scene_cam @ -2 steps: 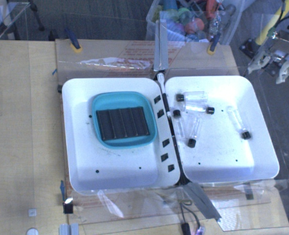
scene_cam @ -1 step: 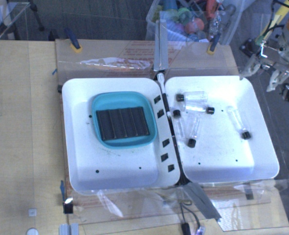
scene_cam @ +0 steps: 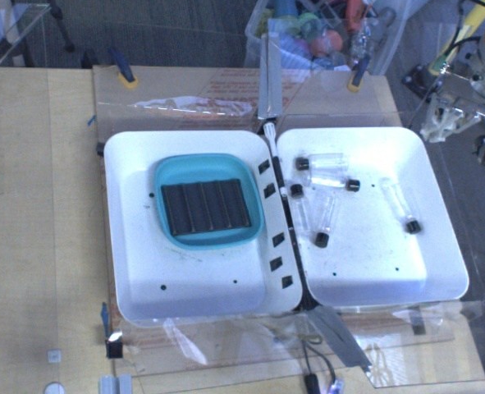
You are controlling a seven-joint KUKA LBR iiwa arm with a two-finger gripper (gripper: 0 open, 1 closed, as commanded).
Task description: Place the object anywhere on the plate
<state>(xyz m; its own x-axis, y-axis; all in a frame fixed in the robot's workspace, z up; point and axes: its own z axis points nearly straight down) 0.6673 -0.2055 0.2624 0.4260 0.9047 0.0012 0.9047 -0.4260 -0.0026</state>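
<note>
The plate (scene_cam: 208, 199) sits in the middle of the left bin (scene_cam: 135, 286), with a ridged pad (scene_cam: 205, 207) lying on it. In the right bin (scene_cam: 439, 277), four vials (scene_cam: 324, 220) lie scattered: three near its left edge, one (scene_cam: 400, 208) toward its right edge.

We see a robotics lab, two white bins (scene_cam: 365, 290) taped to a wooden bench (scene_cam: 37, 220), a clear crate of toys (scene_cam: 332, 15), loose cables (scene_cam: 316, 368).
</note>
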